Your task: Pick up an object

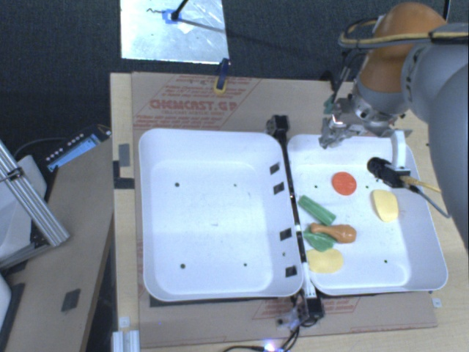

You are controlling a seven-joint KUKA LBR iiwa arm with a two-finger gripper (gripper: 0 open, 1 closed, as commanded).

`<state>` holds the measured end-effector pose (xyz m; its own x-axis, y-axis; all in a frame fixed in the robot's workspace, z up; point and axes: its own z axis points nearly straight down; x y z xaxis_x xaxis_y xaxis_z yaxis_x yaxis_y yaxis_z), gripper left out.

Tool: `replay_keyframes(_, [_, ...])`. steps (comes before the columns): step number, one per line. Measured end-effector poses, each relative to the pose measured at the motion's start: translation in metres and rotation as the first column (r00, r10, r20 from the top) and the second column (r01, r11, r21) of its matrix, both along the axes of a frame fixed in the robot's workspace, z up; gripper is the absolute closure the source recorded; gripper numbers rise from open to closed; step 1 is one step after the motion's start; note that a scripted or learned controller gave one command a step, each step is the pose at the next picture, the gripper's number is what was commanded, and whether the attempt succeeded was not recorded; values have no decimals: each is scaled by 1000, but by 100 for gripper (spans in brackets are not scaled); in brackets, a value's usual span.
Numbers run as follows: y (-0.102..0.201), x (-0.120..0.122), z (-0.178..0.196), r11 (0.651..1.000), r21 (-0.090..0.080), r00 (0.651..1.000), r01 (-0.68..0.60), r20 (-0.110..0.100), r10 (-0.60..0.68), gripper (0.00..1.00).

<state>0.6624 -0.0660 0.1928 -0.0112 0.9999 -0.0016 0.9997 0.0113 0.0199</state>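
A cardboard-covered tabletop (pixel 198 97) carries two white bins against a dark backdrop. The claw (pixel 333 134) hangs over the right bin's (pixel 425 255) far-left corner, its state unclear; the red disc (pixel 344 183) lies just beyond.

Both bins (pixel 212 152) white. In my right bin: red-orange disc (pixel 344 183), green piece (pixel 316 210), brown-orange piece (pixel 335 232), two pale yellow pieces (pixel 385 205). My arm (pixel 440 72) grey, orange band.

Smooth glossy white plastic bins (pixel 212 141)
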Motion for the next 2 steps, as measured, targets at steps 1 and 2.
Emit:
replay_keyframes(1, [22, 9, 142, 1000, 1, 1000, 3, -1, -3, 100])
replay_keyframes(2, [23, 7, 192, 1000, 1, 1000, 5, -12, -5, 100])
